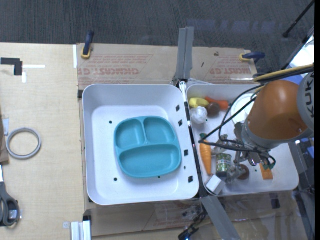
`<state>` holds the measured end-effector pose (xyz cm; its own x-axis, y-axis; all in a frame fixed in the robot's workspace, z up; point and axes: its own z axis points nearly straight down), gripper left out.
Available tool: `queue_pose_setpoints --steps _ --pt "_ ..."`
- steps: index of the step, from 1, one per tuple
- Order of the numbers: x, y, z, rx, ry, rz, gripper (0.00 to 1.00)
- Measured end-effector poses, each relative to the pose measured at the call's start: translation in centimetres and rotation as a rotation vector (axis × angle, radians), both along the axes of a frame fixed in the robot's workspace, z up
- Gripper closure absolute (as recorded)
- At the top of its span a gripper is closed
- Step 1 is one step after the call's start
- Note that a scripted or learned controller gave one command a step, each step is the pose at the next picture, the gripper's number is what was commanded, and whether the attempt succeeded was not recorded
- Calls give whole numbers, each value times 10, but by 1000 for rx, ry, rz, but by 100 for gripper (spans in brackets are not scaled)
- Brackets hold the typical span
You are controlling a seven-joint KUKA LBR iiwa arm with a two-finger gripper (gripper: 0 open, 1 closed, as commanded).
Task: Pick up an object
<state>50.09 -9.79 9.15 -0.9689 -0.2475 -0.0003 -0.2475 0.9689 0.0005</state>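
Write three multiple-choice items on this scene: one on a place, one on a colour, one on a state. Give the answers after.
1. Where does the divided plate lie?
A. left bin
B. right bin
C. on the cardboard

2. What colour is the plate?
A. orange
B. yellow
C. teal

3. How does the carrot lie?
A. standing upright on its tip
B. flat near the right bin's left wall
C. on the plate

Answers:
1 A, it sits in the left bin.
2 C, all its compartments are teal.
3 B, it lies lengthwise in the right bin beside the divider.

Bench [40,84] w/ 2 white bins [95,134], tape roll [22,143], scissors [9,209].
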Motion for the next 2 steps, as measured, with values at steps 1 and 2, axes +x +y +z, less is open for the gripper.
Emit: queue_pose_setpoints --steps 1,2 --pt "48 -79 23 0 -2 -16 0" --pt "92 -23 0 1 -3 -274 0"
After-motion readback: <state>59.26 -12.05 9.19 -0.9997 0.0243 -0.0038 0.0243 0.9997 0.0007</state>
